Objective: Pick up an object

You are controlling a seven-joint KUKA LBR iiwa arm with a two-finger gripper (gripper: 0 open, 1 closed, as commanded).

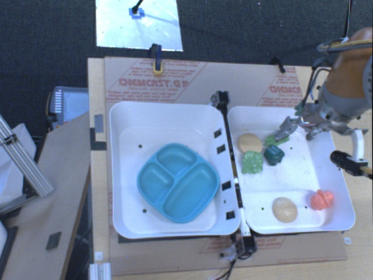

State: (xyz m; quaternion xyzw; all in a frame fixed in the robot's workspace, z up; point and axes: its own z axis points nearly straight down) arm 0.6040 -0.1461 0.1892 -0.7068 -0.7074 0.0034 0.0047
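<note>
Tan oval piece [250,142]: lying flat in the right bin, toward its far left.
Green leafy piece [252,162]: just in front of it, touching.
Teal block [273,154]: beside the green piece.
Beige egg shape [285,209]: near the front wall.
Orange-pink piece [321,199]: front right corner.

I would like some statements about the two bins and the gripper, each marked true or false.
1. The blue divided plate lies in the left bin. True.
2. The right bin holds the orange-pink item. True.
3. The gripper hovers above the left bin. False: it is above the right bin, near the far cluster of items.
4. The dark teal item sits beside the light green item. True.
5. The cream oval item lies on the plate. False: it lies in the right bin, near its front wall.
</note>
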